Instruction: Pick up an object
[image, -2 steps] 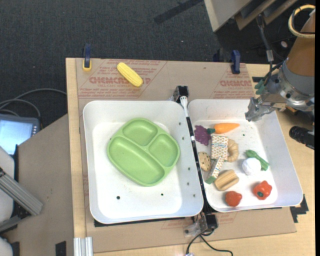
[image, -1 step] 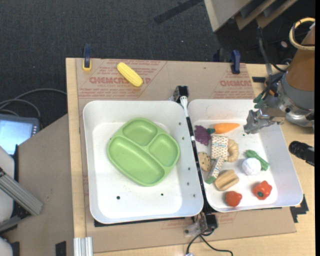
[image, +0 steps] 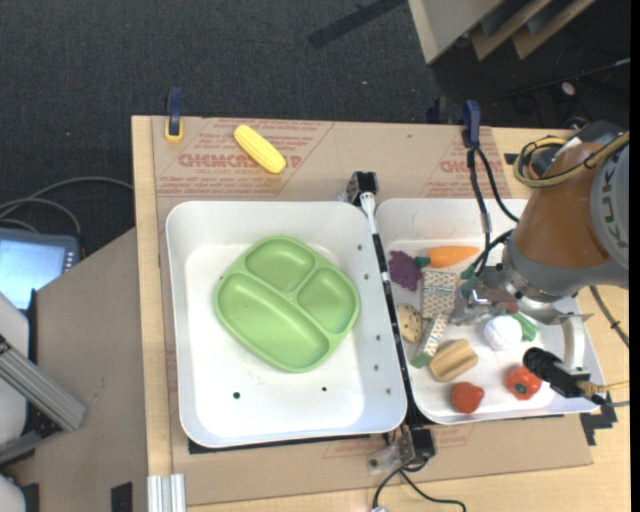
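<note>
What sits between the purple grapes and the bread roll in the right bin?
In the camera view, a grey grater and a cracker lie between the purple grapes and the bread roll.

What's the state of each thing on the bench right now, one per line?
Green divided plate: upright in the left bin, nothing on it.
Toy corn: lying on the cardboard outside both bins.
Carrot: lying at the right bin's far side.
Bread roll: lying in the right bin.
Gripper: low over the right bin's toys.
</note>
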